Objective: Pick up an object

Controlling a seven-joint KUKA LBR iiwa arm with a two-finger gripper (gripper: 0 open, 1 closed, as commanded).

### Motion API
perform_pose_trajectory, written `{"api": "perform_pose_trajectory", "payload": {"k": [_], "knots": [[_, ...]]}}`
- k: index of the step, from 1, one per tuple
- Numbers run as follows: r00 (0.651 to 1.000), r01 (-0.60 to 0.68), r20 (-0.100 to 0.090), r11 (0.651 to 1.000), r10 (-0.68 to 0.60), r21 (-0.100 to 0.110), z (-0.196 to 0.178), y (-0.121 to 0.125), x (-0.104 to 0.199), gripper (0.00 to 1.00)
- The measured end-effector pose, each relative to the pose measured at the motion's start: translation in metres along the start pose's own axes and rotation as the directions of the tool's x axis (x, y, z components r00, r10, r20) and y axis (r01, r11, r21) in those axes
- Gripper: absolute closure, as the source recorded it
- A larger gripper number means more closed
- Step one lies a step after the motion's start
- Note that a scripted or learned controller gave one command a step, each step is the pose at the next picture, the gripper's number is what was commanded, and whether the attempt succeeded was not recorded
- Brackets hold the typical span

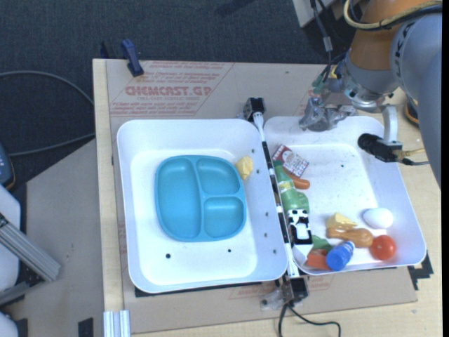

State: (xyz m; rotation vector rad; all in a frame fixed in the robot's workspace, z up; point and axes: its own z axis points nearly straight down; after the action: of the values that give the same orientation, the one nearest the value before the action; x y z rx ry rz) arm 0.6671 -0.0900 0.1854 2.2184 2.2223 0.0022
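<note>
My gripper [317, 120] hangs at the far left rim of the right bin [351, 174], above bare white floor, with nothing seen in it. Just in front of it lies a red and white packet [290, 161]. Along the bin's left wall lie a green bottle [286, 188], a small orange piece [301, 183] and a black and white item [300, 227]. At the near end sit a white egg [378, 217], a red tomato [383, 247], a yellow wedge [339, 221], a tan piece [356, 236] and a blue-capped item [339, 256].
The left bin [140, 153] holds a blue divided plate [200, 196] and a small yellow piece [245, 166] by its right wall. A black rail [270, 181] runs between the two bins. A blue clamp [131, 57] grips the board's far edge.
</note>
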Motion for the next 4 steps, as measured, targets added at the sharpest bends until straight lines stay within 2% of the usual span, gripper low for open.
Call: {"api": "perform_pose_trajectory", "payload": {"k": [1, 2, 3, 4], "knots": [[1.000, 0.000, -0.001, 1.000, 0.000, 0.004, 0.001, -0.033, 0.045, 1.00], [1.000, 0.001, 0.000, 1.000, -0.001, 0.002, -0.010, -0.032, 0.045, 1.00], [1.000, 0.000, -0.001, 1.000, 0.000, 0.002, -0.031, -0.045, 0.093, 1.00], [1.000, 0.000, 0.000, 1.000, 0.000, 0.000, -0.048, -0.052, 0.105, 1.00]]}}
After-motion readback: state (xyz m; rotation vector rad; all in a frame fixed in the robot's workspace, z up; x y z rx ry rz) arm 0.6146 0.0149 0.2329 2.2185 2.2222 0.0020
